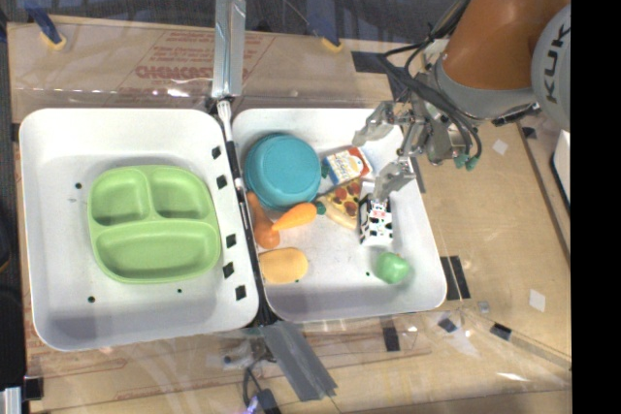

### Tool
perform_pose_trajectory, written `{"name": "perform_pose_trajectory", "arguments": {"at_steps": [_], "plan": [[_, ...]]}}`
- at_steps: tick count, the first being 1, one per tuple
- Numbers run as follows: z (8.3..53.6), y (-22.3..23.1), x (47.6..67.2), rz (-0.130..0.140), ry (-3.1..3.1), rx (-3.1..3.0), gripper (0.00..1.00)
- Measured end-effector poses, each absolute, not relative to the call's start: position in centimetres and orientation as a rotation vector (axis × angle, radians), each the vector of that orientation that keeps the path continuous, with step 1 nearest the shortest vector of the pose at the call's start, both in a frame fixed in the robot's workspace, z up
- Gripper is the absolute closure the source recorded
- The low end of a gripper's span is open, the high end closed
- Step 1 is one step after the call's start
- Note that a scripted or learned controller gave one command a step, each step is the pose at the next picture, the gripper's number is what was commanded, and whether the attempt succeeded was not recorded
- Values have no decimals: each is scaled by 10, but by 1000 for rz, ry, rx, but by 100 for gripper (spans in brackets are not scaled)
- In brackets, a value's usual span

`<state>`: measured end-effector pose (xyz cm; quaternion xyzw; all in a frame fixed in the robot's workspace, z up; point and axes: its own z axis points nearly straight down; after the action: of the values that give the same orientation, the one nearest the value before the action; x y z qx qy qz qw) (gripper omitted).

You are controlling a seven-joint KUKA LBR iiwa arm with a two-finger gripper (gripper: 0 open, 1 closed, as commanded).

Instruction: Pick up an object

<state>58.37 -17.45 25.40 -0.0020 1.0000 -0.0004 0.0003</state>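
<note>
Left of frame, the green divided plate [153, 224] sits alone in the left bin [39, 208]. Centre, the right bin [427, 267] holds the clutter: teal bowl [282, 169], orange carrot [296, 216], yellow piece [283, 264], black-and-white cow toy [377, 222], green ball [393, 268]. All of it lies on the bin floor, so by my read nothing is lifted yet. Right of centre, the gripper [386, 150] hangs spread wide over the bin's upper right, one fingertip just above the cow toy, nothing between its fingers. Grasp and lift remain.

Even overhead light, soft shadows inside white bins [58, 238]; mild glare on plastic sheet [146, 63]; slightly soft focus.
</note>
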Motion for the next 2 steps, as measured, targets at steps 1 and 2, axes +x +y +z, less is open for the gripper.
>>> {"name": "perform_pose_trajectory", "arguments": {"at_steps": [1,2], "plan": [[259,-209,521,-2,3137,-151,0],[149,-210,520,3,3124,390,0]]}}
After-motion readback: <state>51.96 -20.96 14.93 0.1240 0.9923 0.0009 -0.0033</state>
